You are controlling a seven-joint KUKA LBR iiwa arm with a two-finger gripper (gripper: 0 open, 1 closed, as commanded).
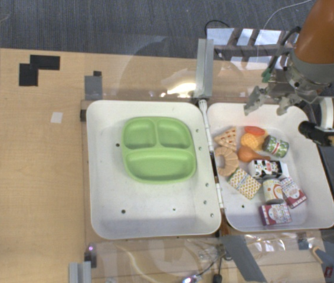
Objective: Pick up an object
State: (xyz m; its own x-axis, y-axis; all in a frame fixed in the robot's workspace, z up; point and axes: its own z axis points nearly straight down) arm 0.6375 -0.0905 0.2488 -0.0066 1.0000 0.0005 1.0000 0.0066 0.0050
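Observation:
My gripper [268,106] hangs above the back edge of the right bin [326,208], open, with nothing between its fingers. Below and in front of it lie several small things: a waffle cracker [227,137], an orange and red piece [252,138], a green can [275,147], an orange ball [246,154] and a brown cookie [226,162]. Nearer the front are a black-and-white carton [266,168], a checkered packet [245,184], a small can [271,189], a red box [293,194] and a maroon box [275,213].
The left bin [105,205] holds a green divided plate [158,149] in its middle. A grey post [205,66] stands at the back between the two bins. The things in the right bin crowd its left and middle parts.

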